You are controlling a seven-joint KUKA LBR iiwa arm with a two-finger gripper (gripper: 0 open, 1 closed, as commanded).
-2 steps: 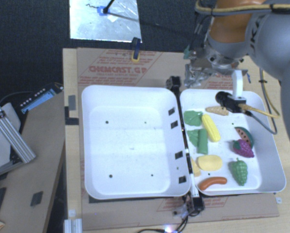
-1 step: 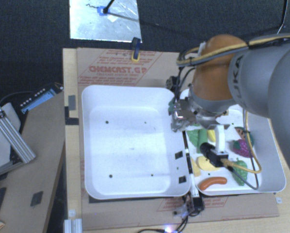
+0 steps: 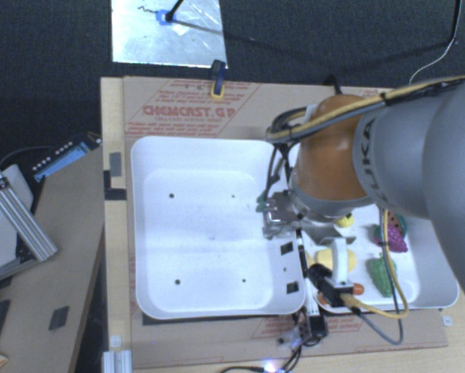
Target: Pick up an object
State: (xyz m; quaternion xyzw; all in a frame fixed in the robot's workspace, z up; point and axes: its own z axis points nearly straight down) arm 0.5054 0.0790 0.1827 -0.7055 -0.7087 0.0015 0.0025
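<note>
end effector [image 3: 277, 220] over left rim of right bin [image 3: 431, 280] | I can't tell its grip | green toy [image 3: 381, 273] at its 4 o'clock

I can read "CHEMCAST GP" in red on the brown board [image 3: 187, 109]; its other red print is too small for me.

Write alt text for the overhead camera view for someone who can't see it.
A grey robot arm with an orange band reaches from the right over the right white bin, covering much of it. A purple object, a green object and a yellow object lie in that bin. The left white bin sits alongside.
</note>
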